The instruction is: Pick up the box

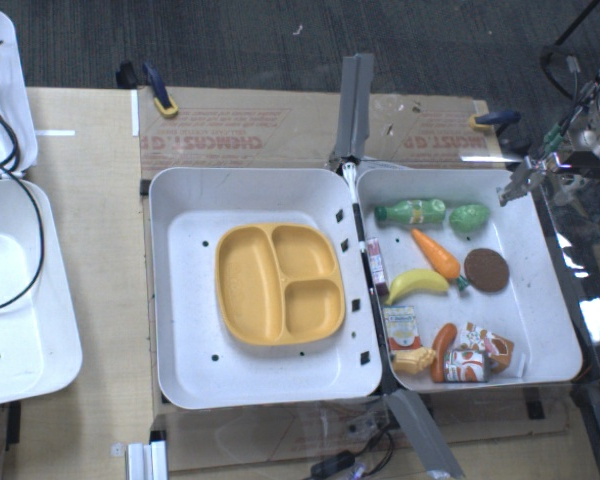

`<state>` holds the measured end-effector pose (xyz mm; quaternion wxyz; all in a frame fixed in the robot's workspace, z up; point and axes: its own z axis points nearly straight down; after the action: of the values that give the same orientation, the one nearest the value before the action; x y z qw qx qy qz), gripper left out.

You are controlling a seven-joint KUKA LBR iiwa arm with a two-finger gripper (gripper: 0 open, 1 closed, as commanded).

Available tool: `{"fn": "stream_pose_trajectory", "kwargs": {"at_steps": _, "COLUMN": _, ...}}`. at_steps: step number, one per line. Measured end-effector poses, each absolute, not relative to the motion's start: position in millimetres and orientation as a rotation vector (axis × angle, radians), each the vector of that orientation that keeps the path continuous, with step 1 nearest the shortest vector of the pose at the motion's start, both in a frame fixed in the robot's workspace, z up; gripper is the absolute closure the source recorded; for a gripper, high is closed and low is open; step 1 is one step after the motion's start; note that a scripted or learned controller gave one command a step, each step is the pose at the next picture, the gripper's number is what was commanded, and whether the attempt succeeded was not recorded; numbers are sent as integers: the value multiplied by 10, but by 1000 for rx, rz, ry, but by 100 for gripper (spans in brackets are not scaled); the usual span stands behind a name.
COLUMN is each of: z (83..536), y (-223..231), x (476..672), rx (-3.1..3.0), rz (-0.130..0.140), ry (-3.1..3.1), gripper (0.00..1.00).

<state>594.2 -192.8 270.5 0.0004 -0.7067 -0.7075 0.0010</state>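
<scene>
the box (401,326), a small printed carton lying flat in the right bin (540,268) just beside the banana (418,284) and sausage (442,351), judged light, stiff, crushable; grip across short sides; gripper (525,180) state cannot be told

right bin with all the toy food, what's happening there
Nothing is being handled yet. The gripper hangs over the far right corner of the right bin, with nothing seen between its fingers. The box lies untouched near the bin's front left, beside a banana, a carrot and a sausage. The left bin holds a yellow divided plate.
</scene>
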Motion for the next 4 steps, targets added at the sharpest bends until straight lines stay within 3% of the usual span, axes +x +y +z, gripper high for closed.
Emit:
{"fn": "stream_pose_trajectory", "kwargs": {"at_steps": 1, "z": 1140, "y": -1745, "x": 5815, "rx": -2227, "rz": -5, "ry": -2221, "gripper": 0}}
{"fn": "stream_pose_trajectory", "kwargs": {"at_steps": 2, "z": 906, "y": -1967, "x": 4825, "rx": -2284, "rz": 2, "ry": -2152, "gripper": 0}}
{"fn": "stream_pose_trajectory", "kwargs": {"at_steps": 3, "z": 940, "y": -1017, "x": 4796, "rx": -2390, "rz": -2, "ry": -2059, "gripper": 0}}
{"fn": "stream_pose_trajectory", "kwargs": {"at_steps": 4, "z": 1025, "y": -1000, "x": 4806, "rx": -2388, "rz": -6, "ry": -2057, "gripper": 100}}
